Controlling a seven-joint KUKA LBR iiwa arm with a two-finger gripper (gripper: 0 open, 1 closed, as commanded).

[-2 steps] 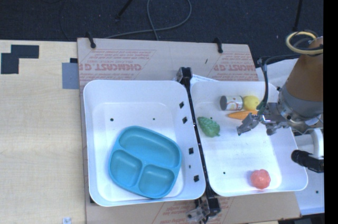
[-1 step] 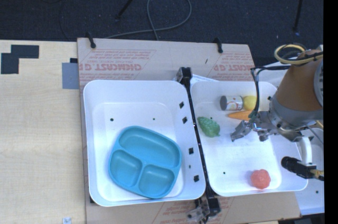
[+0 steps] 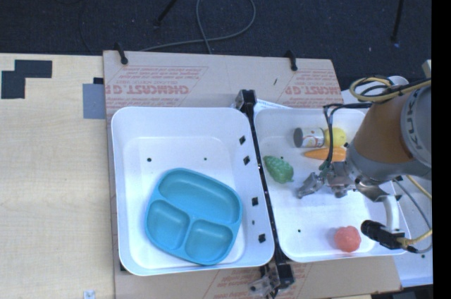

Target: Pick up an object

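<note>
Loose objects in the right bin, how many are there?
5 visible: a green lump near the divider, a grey cylinder, a yellow ball and an orange carrot-like piece toward the far side, and a red ball near the front. The arm may hide more.

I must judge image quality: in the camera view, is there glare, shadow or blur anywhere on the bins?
Camera view: even lighting, the white right bin bright but not washed out; soft shadow under the blue tray; the gripper and green object look slightly soft; floor above is dark.

Green toy [image 3: 279,169] beside gripper [image 3: 308,186] — crowded.
</note>
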